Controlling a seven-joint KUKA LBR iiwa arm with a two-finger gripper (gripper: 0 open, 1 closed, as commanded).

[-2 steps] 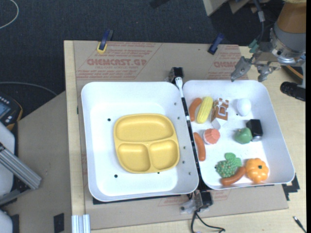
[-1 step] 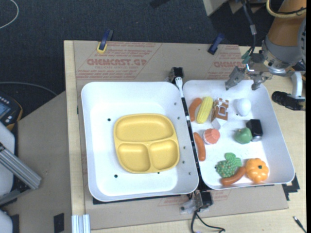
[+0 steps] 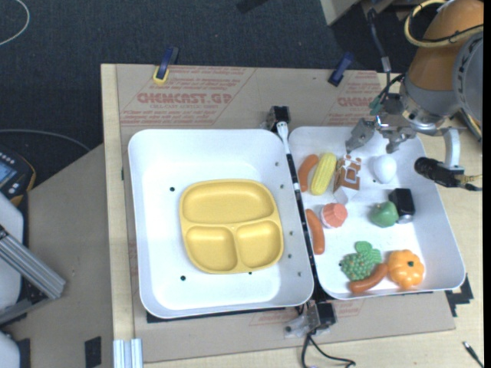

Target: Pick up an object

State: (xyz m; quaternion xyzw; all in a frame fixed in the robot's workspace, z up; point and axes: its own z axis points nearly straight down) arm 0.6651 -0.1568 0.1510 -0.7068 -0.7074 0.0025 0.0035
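Toy food is crowding the right bin [image 3: 449, 240], and nothing there is gripped yet. Along its near edge an orange pumpkin [image 3: 406, 269] is lying just beside a bunch of green grapes [image 3: 359, 261], with a sausage [image 3: 367, 281] tucked under both. Farther in, a green pepper [image 3: 383, 214] is sitting against a black block [image 3: 402, 202], and a pink round piece [image 3: 334, 215] is lying beside a long orange carrot [image 3: 314, 231] near the bin's left edge. Toward the far edge, a corn cob [image 3: 324, 172] is leaning on another orange piece [image 3: 307, 172], with a brown and white item [image 3: 350, 174] and a white egg [image 3: 383, 167] close by.

Over the bin's far right corner the gripper [image 3: 380, 133] is hovering with its fingers spread wide and nothing between them, just above the egg.

Several risks are showing. The egg looks smooth and round, so it may be squirting out sideways as the fingers close. The neighbours are packed tightly, so a descending finger could be landing on the brown and white item or nudging the corn instead of straddling one piece.

The yellow divided plate [image 3: 229, 225] is resting in the left bin [image 3: 146, 205], well apart from all this.
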